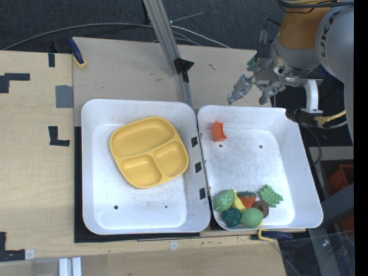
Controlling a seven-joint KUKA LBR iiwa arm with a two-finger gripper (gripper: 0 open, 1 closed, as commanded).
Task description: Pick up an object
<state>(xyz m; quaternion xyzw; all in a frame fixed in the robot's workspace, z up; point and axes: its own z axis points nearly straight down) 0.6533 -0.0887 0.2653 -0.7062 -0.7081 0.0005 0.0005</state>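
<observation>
While the arm [322,22] reaches in from the right edge of the camera view, its gripper [252,94] hangs above the bench just beyond the far rim of the right bin [299,154], with the two fingers spread wide and nothing between them. One finger [238,91] points toward the gap between the bins; the other lies nearer the arm. Inside the right bin, a small orange block [218,131] rests alone near the far left corner, close below the gripper but apart from it. A cluster of toy food [246,206] occupies the near edge of the same bin: green pieces, a red and yellow piece and a brown piece, packed so that they touch one another. The left bin [92,171] holds a yellow divided plate [149,152] with three compartments, lying flat and turned at an angle. A metal rail [164,27] crosses the bench behind the bins.
</observation>
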